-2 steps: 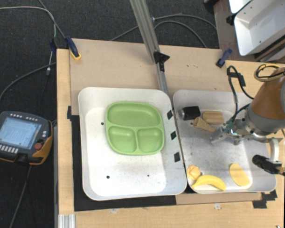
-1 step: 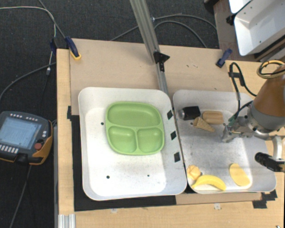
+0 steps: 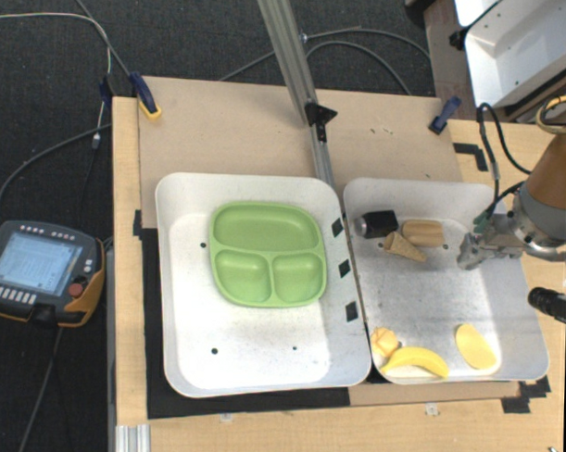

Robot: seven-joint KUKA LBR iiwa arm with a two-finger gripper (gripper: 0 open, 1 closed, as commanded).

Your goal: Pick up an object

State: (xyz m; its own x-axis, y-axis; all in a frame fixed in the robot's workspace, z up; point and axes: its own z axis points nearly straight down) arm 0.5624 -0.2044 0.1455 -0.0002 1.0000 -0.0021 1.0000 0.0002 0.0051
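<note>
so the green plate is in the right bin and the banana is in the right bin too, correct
Not quite. The camera view shows the green plate in the left bin, not the right one. The banana is indeed in the right bin, near its front edge.

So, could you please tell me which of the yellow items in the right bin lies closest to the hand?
The flat yellow oval piece, lying nearest the hand; the curved banana sits farther left along the bin's front edge.

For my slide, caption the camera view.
End effector hovers over right bin near wooden blocks; green divided plate fills left bin.
</note>
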